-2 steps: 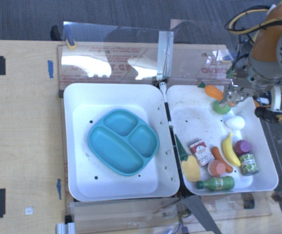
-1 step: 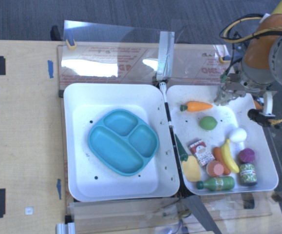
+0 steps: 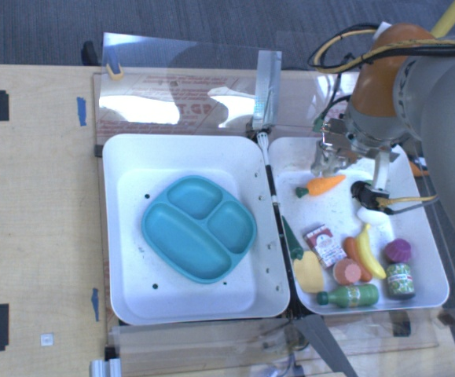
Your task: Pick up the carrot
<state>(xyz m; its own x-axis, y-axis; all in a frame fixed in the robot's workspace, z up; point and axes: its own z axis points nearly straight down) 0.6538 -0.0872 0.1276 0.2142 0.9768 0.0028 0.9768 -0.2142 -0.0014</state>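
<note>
Carrot (image 3: 322, 185) in the upper right of your frame

You'll see it orange with a green tip, lying flat, slightly tilted, green end pointing left.

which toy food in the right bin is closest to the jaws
The carrot, orange with a green tip, lying alone at the bin's far end just below the gripper. The other foods cluster at the near end.
</note>
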